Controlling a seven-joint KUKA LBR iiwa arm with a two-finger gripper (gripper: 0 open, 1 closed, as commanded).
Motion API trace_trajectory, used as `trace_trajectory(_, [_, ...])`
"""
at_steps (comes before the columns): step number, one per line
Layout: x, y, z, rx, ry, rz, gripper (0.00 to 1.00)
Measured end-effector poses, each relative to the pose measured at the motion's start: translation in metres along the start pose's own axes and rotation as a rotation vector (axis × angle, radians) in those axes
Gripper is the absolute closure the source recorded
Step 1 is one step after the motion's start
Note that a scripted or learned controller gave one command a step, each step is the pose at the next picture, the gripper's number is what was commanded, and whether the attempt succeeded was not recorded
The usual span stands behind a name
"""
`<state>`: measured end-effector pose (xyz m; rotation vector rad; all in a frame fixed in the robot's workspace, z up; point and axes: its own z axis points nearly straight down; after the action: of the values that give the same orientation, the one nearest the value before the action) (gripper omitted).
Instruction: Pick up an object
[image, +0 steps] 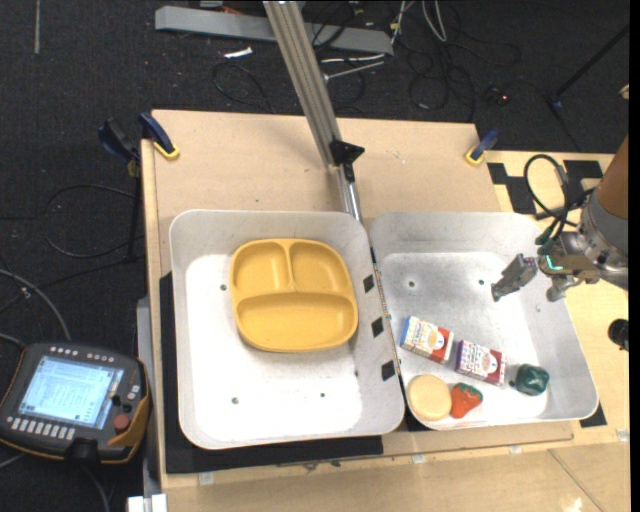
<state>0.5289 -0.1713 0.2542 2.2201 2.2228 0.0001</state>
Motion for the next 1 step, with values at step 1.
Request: trace_trajectory(1, [0.0051, -0.0012, 0.0634, 0.007, 0.002, 0.002, 0.00])
